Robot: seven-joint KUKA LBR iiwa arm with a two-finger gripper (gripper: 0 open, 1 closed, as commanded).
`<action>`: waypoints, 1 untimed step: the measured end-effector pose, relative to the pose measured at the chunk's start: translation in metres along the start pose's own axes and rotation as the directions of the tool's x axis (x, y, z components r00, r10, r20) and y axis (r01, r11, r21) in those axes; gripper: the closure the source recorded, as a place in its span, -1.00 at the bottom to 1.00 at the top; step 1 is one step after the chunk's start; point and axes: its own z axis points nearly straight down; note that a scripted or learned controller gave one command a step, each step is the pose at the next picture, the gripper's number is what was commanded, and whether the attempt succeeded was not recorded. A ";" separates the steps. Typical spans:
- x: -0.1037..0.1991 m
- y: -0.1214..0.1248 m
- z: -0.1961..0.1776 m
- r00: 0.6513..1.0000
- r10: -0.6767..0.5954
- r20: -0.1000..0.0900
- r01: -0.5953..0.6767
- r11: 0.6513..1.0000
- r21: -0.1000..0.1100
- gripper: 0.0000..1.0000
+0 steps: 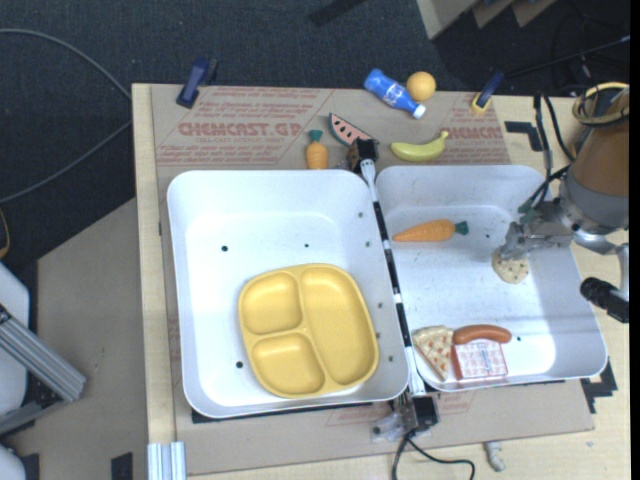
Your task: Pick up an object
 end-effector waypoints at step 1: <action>0.000 0.000 0.000 1.000 0.000 0.000 0.000 1.000 0.000 -1.00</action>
